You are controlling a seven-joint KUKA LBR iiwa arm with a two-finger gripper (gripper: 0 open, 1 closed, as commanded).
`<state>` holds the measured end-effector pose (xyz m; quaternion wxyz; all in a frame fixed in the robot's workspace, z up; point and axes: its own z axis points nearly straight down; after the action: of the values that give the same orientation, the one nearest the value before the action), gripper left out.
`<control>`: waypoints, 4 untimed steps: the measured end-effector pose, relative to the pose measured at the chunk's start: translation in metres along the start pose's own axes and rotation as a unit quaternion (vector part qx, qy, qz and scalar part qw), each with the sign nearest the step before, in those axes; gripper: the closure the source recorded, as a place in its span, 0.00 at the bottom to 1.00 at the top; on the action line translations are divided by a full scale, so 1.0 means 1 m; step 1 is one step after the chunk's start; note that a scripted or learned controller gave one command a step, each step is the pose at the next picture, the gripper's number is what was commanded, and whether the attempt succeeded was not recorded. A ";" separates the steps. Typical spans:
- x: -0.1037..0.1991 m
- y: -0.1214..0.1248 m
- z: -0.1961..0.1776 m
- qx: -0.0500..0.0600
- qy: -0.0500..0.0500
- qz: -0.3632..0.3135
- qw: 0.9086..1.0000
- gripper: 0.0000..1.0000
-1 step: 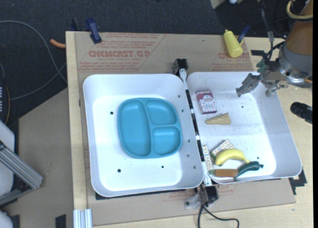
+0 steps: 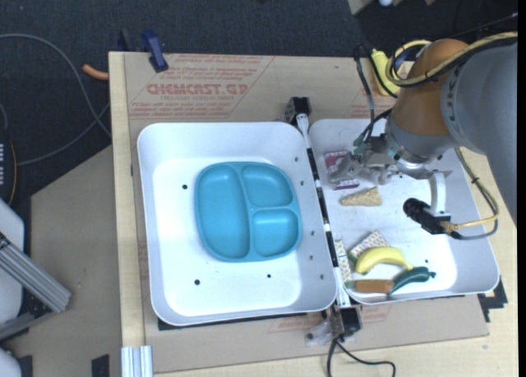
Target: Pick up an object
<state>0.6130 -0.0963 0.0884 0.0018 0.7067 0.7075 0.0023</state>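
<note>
The gripper (image 2: 352, 172), its state not discernible, is best lowered squarely over the wedge (image 2: 362, 197) near the right bin's (image 2: 472, 273) left edge.

arm (image 2: 460, 96) perhaps blocks right bin's (image 2: 477, 236) top.

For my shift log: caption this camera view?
Pincer low in the right bin near a tan wedge; blue tray in left bin.

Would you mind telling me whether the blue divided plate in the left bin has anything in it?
Empty. All three compartments of the blue plate show bare blue surface, and it lies flat in the left bin.
</note>
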 end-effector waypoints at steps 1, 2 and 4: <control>0.004 0.049 0.000 0.000 -0.001 0.000 1.000 0.00; -0.002 0.054 0.000 -0.001 0.000 0.000 1.000 0.00; 0.006 0.057 -0.011 -0.004 -0.001 0.000 1.000 1.00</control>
<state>0.6702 -0.0907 0.0999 0.0053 0.7063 0.7078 0.0042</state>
